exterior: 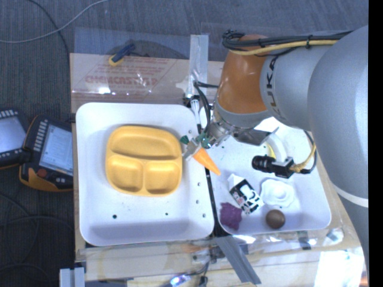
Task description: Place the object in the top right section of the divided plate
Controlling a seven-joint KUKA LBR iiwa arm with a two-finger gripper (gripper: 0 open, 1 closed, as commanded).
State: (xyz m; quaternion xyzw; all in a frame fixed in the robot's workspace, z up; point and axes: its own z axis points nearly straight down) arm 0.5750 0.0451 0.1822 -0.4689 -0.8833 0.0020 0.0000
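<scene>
I see my pincer [197,143] at the middle of the frame, over the rim between the two bins, pinching the thick end of a smooth orange carrot-shaped toy [206,159] that slants down to the right. The glossy yellow three-section plastic plate [143,159] lies in the left shallow white bin [90,220]. Lower right sit a fuzzy purple lump [230,215] and a brown ball [275,219].

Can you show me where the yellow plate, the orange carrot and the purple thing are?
Yellow divided plate [143,159], camera view, on its middle ridge.
Orange toy carrot [207,160], camera view, on its middle.
Purple thing [230,215], camera view, on its middle.
</scene>
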